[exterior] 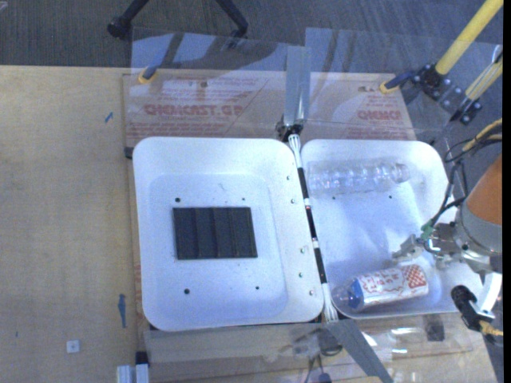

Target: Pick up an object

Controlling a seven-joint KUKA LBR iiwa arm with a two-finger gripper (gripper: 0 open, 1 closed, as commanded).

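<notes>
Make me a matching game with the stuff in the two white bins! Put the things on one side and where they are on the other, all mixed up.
Things:
1. dark ridged block
2. clear plastic bottle
3. bottle with red-and-white label
4. gripper

Places:
A. far end of the right bin
B. near end of the right bin
C. middle of the left bin
D. over the right bin, just above the labelled bottle

Pairs: 1-C, 2-A, 3-B, 4-D
</notes>
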